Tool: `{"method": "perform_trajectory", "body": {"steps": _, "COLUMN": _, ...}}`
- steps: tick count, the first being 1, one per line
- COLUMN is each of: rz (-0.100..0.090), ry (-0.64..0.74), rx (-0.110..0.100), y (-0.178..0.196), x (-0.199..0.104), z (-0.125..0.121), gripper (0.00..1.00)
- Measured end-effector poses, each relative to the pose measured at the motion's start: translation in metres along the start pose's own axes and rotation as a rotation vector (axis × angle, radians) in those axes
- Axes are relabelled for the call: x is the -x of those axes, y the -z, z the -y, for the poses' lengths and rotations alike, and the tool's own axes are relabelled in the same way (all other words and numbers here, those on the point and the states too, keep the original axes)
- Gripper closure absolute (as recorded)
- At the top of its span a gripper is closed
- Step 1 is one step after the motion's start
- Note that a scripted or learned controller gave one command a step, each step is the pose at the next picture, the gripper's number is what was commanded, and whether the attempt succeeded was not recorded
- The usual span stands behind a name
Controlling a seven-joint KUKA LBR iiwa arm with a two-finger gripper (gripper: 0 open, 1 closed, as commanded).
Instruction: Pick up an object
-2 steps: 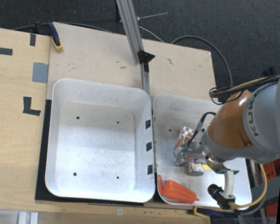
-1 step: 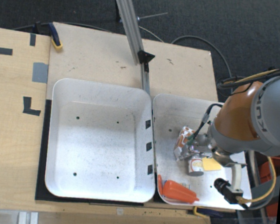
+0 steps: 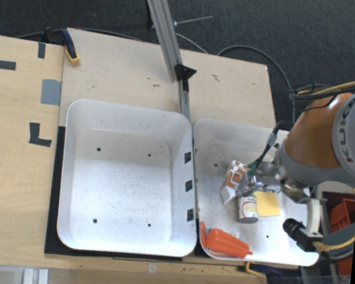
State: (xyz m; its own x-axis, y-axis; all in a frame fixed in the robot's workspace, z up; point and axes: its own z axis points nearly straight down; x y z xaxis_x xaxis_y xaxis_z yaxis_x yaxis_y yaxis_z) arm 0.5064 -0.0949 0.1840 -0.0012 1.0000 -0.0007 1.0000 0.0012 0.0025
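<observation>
Over the right bin (image 3: 229, 134) now, the tool (image 3: 253, 186) hangs low amid a tight cluster: a crumpled orange-and-white packet (image 3: 233, 178) touches it on the side toward the left bin (image 3: 74, 158), a small can (image 3: 247, 208) lies just below it, and a yellow block (image 3: 268, 204) sits beside the can. How the tool is set, I cannot tell. An orange wedge (image 3: 225, 241) hugs the right bin's near rim. The bin's upper floor offers open room.
</observation>
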Motion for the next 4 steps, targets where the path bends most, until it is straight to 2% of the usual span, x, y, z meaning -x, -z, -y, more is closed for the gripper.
{"method": "perform_trajectory", "body": {"steps": 1, "rz": 0.0, "ry": 0.0, "rx": 0.001, "y": 0.042, "x": 0.0, "z": -0.001, "gripper": 1.0}}
{"method": "perform_trajectory", "body": {"steps": 2, "rz": -0.002, "ry": 0.005, "rx": -0.004, "y": 0.036, "x": -0.043, "z": -0.017, "gripper": 1.0}}
{"method": "perform_trajectory", "body": {"steps": 4, "rz": -0.003, "ry": 0.007, "rx": -0.003, "y": 0.038, "x": -0.159, "z": -0.063, "gripper": 1.0}}
